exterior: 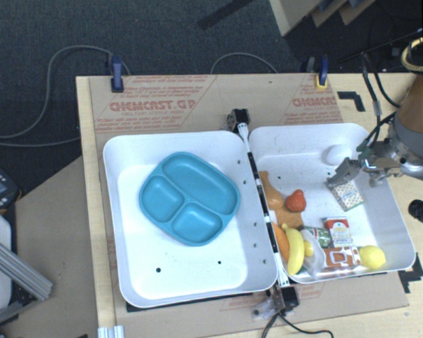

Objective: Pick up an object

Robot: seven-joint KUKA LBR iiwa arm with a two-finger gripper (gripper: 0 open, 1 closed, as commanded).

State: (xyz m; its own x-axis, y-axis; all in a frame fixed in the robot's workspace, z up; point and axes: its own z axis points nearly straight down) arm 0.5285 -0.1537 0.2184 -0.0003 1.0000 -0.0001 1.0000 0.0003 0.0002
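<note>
- Close to the near edge of the right bin [403, 223] sit a yellow lemon [371, 257], a small red and white carton [337, 232] and a yellow banana [295, 249]. They lie packed side by side, so I think there is little room for a hand to slip between them.
- Just past them, a red strawberry [295, 200] lies by the bin's left wall, next to an orange piece of food [270, 191]. The wall would get in the way there.
- A small speckled packet [346, 194] lies more in the open, near the middle of the right bin. It looks like the easiest thing to pick up, because it has free floor on most sides.
- The hand [351, 167] hangs just above the packet's far end, low in the bin. It has nothing in it, and I cannot tell if it is spread or closed.
- A small white ball [334, 153] sits by the far wall, just beside the hand.
- The left bin [130, 224] holds a blue plate [189, 198] with three parts, well apart from the hand.
- The far side of the surface [194, 95] is bare board.
</note>
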